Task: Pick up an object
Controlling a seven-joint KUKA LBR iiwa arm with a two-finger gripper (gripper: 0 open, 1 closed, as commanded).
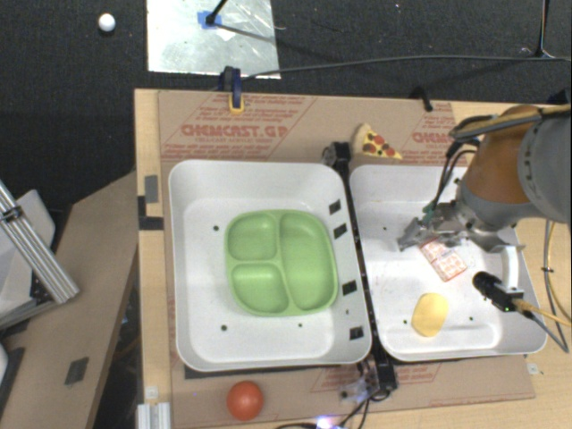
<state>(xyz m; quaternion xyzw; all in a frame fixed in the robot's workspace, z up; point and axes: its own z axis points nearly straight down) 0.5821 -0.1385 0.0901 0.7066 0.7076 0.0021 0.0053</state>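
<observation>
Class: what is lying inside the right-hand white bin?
The right bin holds a yellow object and a red-patterned packet beneath the gripper, which hides part of it.

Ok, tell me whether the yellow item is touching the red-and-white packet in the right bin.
Apart. The camera view shows bare white bin floor between the yellow item and the packet above it.
</observation>
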